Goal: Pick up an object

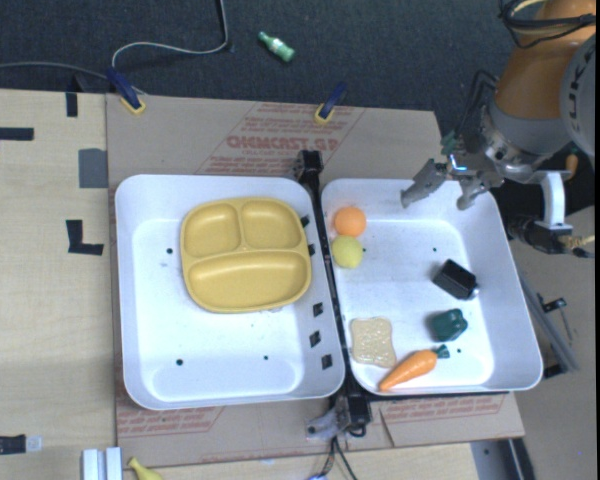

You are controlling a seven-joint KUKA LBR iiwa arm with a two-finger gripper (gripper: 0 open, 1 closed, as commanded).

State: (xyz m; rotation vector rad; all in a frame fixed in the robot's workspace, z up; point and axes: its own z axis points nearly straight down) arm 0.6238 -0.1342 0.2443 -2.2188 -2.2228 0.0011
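Nearest the camera, at the front of the right bin (520, 353), a toy carrot (410, 368) was seen lying at a slant, its green top pointing toward a dark green block (447, 324) just beside it. A slice of toast (373, 341) was laid flat to the left of the carrot, close to the wall between the bins. Further back, a small black block (455, 279) was found tilted near the right wall. Against the dividing wall, a yellow lemon (348, 253) and an orange ball (349, 221) were set touching each other, the ball behind the lemon.

Across the divider, the left bin (140, 298) was occupied by a yellow divided plate (247, 252), placed toward the back.

At the far right corner of the right bin, the gripper (442, 186) was held above the rim, its two fingers spread apart with nothing between them. It was kept well apart from every object in the bin. Behind it, the grey arm (540, 78) with its orange band was seen reaching in from the right. Beyond the bench, a small green bottle (276, 46) was left lying on the dark floor.
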